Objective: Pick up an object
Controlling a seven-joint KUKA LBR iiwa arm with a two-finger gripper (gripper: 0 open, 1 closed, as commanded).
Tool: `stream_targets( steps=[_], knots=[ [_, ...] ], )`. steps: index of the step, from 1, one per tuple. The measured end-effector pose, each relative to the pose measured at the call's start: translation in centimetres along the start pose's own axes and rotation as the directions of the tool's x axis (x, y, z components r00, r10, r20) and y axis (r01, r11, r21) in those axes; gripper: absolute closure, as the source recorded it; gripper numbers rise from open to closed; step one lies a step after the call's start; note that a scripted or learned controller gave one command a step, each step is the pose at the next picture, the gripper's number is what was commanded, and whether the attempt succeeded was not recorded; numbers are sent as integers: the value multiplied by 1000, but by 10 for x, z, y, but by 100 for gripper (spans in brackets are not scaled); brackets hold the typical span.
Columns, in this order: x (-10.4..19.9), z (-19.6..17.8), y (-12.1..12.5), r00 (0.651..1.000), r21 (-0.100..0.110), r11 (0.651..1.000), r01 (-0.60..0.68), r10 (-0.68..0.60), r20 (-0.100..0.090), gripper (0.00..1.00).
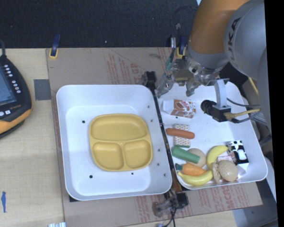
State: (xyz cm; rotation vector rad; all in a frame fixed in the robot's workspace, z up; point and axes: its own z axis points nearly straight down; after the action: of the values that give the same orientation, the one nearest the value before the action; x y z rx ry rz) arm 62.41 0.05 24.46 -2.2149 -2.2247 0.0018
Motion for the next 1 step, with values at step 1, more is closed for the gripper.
stream_targets(
  steps=[1],
  knots=[
    [-35,35,27,1000,1,1000,-1,1,3,100]
  ],
)
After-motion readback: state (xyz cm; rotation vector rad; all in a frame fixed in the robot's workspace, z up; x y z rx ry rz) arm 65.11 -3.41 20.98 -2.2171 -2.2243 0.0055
